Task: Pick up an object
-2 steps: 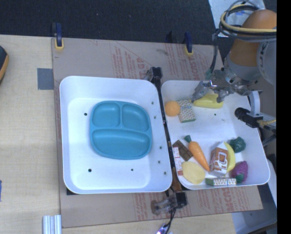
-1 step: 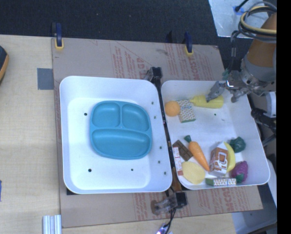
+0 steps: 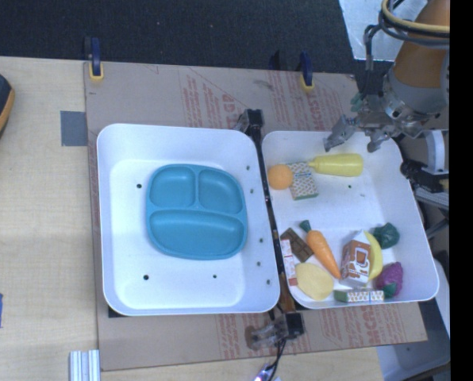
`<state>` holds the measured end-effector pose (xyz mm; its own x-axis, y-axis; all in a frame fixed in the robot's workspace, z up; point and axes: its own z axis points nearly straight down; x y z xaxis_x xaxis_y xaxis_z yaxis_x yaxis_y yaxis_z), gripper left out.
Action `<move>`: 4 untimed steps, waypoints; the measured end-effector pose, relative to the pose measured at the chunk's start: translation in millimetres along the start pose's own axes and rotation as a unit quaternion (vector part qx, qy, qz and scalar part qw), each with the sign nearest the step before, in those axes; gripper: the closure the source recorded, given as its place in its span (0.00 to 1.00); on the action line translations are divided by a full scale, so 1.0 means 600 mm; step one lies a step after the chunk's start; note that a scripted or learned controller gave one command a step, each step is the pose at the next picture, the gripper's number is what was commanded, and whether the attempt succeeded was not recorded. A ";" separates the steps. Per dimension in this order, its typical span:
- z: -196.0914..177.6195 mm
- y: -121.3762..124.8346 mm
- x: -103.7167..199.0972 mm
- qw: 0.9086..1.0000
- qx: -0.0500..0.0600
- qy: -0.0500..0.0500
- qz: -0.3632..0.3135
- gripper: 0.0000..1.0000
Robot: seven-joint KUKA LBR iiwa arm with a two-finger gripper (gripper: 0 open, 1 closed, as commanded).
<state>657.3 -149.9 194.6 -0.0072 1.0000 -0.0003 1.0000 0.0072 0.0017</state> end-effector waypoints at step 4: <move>0.175 -0.010 0.078 1.000 0.016 0.000 -0.001 0.00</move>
